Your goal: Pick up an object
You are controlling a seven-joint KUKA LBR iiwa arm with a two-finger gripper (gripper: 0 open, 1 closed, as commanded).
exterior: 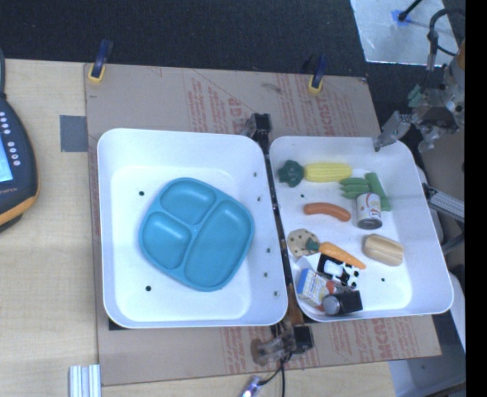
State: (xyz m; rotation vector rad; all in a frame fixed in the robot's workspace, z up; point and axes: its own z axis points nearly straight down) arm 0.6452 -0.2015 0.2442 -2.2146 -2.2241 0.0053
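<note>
Two white bins share the bench; the right bin holds toy food. The gripper hovers over its far right corner, seemingly open and empty. Nearest, toward the bin's middle, a green vegetable lies crosswise beside a can, label unreadable.

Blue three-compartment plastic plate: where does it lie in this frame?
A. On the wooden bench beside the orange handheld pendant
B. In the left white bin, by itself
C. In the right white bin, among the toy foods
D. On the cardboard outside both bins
B: the blue three-compartment plastic plate lies flat inside the left white bin, while the toy foods, like the yellow corn cob, sit in the right white bin.
</note>
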